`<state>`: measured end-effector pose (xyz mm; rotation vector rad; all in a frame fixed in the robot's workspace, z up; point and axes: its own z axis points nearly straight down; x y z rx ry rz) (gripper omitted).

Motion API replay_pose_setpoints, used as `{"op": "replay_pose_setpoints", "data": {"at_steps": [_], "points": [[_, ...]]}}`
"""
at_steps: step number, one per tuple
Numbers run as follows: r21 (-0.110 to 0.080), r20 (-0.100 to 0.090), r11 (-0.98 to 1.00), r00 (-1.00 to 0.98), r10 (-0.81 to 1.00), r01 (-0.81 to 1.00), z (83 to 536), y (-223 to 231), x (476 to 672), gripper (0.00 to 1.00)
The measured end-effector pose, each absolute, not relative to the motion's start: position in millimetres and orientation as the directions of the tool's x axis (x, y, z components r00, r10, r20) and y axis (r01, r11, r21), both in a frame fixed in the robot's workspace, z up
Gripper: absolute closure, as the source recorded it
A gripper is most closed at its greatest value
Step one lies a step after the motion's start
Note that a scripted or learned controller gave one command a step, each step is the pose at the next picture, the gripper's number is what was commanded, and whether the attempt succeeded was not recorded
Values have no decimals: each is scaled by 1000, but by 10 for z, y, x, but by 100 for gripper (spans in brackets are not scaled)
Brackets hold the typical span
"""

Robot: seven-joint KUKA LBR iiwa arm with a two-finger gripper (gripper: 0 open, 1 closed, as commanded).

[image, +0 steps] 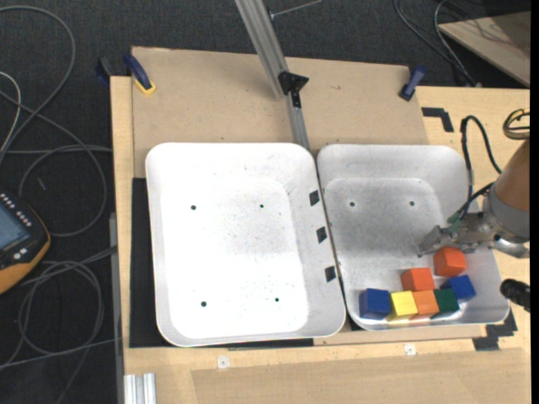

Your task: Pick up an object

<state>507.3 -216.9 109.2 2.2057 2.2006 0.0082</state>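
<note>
Several small blocks lie clustered in the front right corner of the right bin point(379, 155): a blue block point(375, 301), a yellow block point(403, 304), an orange block point(417, 278), a green block point(447, 300) and another blue block point(461, 288). A red-orange block point(451, 262) sits a little apart at the back of the cluster. My gripper point(445, 239) reaches in from the right and hangs directly over that red-orange block, very close to its top. The view does not settle whether it touches the block.
The left bin point(227, 154) stands beside the right one, with black clips point(321, 234) along the shared wall. A metal pole point(269, 45) slants over the bench behind the bins. Cables lie on the floor at the left.
</note>
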Motion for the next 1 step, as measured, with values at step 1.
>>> {"op": "replay_pose_setpoints", "data": {"at_steps": [1], "points": [[30,-15,0,0,1000,1000,1223,-2160,5101,100]]}}
